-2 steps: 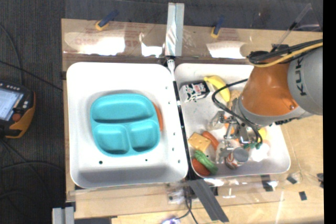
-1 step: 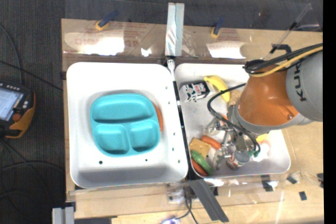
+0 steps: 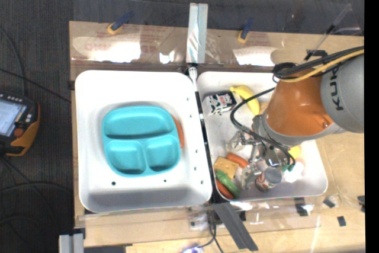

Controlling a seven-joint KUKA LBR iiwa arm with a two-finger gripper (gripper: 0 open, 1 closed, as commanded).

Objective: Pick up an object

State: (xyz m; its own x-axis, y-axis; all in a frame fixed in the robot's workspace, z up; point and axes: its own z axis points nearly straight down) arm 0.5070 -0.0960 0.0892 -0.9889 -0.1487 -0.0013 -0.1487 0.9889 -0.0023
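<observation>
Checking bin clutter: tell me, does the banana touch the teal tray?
Apart. The camera view shows the banana in the right bin and the teal tray in the left bin, bin walls between them.

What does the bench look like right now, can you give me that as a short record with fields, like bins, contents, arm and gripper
left bin: holds a turquoise divided tray with an orange item against its right edge
right bin: holds a jumble of small items, among them a banana and a black-and-white carton
arm: reaches in from the right, over the right bin
gripper: low among the items at the near end of the right bin; grasp cannot be told
</observation>
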